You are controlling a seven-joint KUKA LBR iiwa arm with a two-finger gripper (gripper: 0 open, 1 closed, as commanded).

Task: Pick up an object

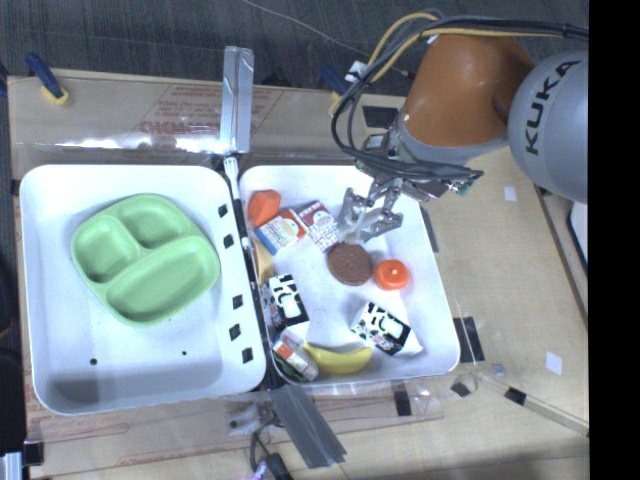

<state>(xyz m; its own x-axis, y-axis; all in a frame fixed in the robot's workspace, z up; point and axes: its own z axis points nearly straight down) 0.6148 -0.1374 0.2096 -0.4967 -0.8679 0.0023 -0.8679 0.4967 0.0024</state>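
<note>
My gripper (362, 223) hangs over the upper middle of the right bin (430, 268), its metal fingers pointing down and left. Nothing shows between them. Just below the fingertips lies a brown round cookie (350, 264). To its right sits a small orange-red object (392, 274). Left of the gripper lie a red-and-white packet (319, 224), a small carton with a blue and orange label (280, 232) and an orange piece (263, 206). Along the bin's front lie a banana (340, 358), a black-and-white packet (383, 329) and another black-and-white packet (287, 300).
The left bin (60, 368) holds a green divided plate (146, 256). A small can-like item (292, 353) sits at the right bin's front left corner. A metal divider post (237, 98) stands between the bins at the back. Cables loop above the orange wrist band (460, 88).
</note>
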